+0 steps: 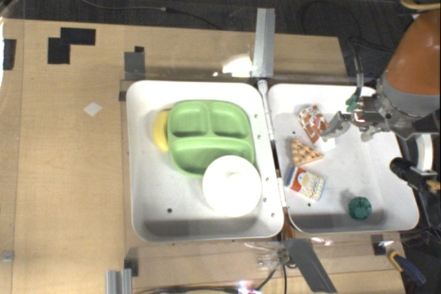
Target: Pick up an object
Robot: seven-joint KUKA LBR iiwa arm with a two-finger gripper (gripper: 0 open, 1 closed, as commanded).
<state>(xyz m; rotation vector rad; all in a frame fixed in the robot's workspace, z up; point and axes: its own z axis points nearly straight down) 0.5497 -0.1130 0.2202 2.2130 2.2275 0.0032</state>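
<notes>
White plastic, two shallow bins side by side on a pale wooden bench [62, 169]. Left bin [141, 217]: one green divided tray [210, 131], a yellow item [160, 131] tucked against the tray's left edge and partly hidden by it, and a round white lid or plate [231, 184] overlapping the tray's lower right corner. Right bin [393, 217]: a red-and-white patterned packet [311, 120] near the top left, an orange triangular packet [304, 153] just below it, a small red, white and yellow carton [306, 183] below that near the dividing wall, and a dark green rounded item [360, 207] apart from these, toward the lower right corner. Grey arm with orange band [415, 58] reaches in from the right over the right bin; end effector [337, 127] sits just beside the patterned packet, to its right, with nothing seen between its fingers. Whether those fingers are spread or pressed together cannot be told, the detail being too small and blurred.
</notes>
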